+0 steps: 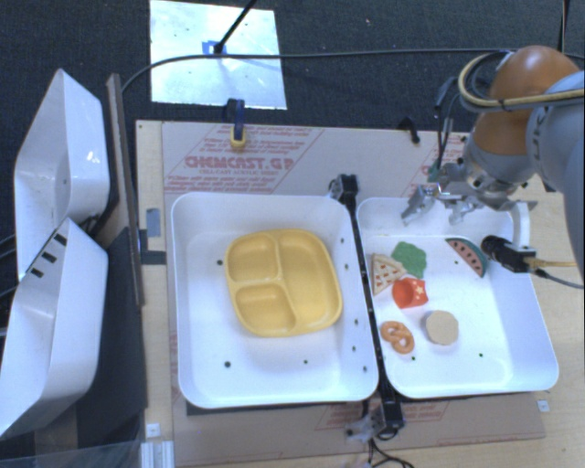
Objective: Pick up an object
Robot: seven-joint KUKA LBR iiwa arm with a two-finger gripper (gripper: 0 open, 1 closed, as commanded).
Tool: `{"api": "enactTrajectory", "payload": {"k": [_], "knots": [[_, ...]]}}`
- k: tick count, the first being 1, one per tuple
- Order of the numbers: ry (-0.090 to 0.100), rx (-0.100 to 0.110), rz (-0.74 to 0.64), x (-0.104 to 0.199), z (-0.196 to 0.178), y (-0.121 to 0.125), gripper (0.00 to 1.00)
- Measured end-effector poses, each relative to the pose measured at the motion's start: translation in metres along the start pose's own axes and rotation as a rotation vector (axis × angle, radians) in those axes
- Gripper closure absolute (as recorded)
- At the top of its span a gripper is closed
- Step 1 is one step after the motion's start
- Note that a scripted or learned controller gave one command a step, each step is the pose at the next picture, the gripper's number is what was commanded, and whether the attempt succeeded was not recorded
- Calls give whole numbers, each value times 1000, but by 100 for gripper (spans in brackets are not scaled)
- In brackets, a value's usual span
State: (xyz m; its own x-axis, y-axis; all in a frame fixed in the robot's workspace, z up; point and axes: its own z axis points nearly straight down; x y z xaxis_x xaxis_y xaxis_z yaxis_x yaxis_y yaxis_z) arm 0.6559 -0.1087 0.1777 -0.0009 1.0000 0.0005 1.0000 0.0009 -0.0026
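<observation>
Two white bins point(274, 388) on a brown board point(274, 155); dark floor point(384, 27); claw point(440, 206) released, grasping nothing.

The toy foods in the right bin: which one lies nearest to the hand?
The green leafy piece, at the group's top, lies closest below the hand.

A single fixed camera looks down at a slant on both white bins point(274, 395) from above

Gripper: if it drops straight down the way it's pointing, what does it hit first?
Probably bare floor of the right bin, near its far edge. The gripper hangs there with fingers apart; the green piece and the watermelon slice lie nearer the camera. Depth is uncertain from this slanted view.
</observation>
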Motion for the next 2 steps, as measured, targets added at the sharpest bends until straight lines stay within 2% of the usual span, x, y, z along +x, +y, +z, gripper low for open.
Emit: {"api": "enactTrajectory", "payload": {"k": [1, 2], "knots": [[0, 0, 1, -8, 51, 5, 0], [-1, -5, 1, -8, 37, 7, 100]]}}
